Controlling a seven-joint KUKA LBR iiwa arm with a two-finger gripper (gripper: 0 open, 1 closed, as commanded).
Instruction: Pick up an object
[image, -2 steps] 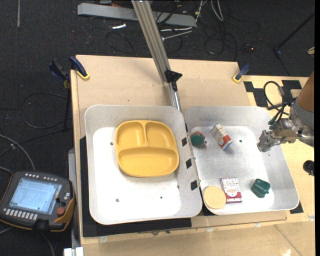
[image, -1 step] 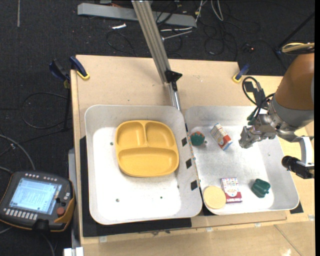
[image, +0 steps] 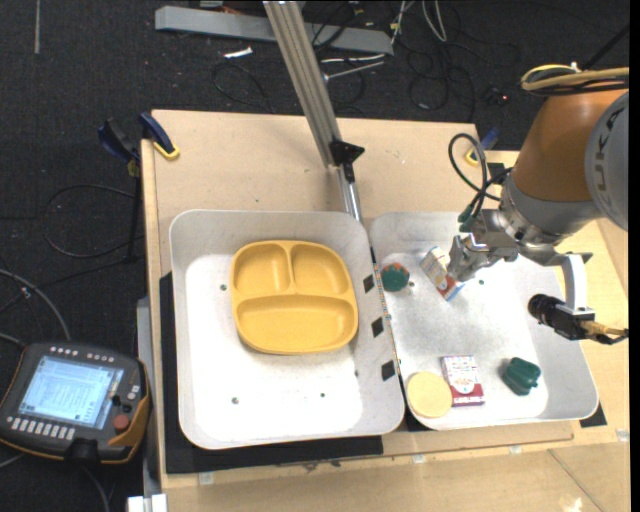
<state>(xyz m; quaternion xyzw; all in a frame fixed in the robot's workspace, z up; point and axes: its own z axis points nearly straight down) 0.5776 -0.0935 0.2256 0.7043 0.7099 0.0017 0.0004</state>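
My gripper (image: 462, 262) hangs low over the upper middle of the right bin (image: 560, 330). Right at its tip, on the left side, is a small white and grey carton (image: 436, 266) with a red and blue end. The tip touches or nearly touches the carton; I cannot tell whether it holds it. A small green and red toy fruit (image: 395, 277) lies near the bin's left wall. Along the front of the bin lie a pale yellow disc (image: 430, 395), a red and white box (image: 462, 380) and a dark green piece (image: 520, 375).
A yellow divided plate (image: 295, 297) sits in the left bin (image: 200, 400). A metal pole (image: 315, 90) slants over the bench behind the bins. A teach pendant (image: 70, 400) lies off the bench at the lower left. Cables run beside the arm at right.
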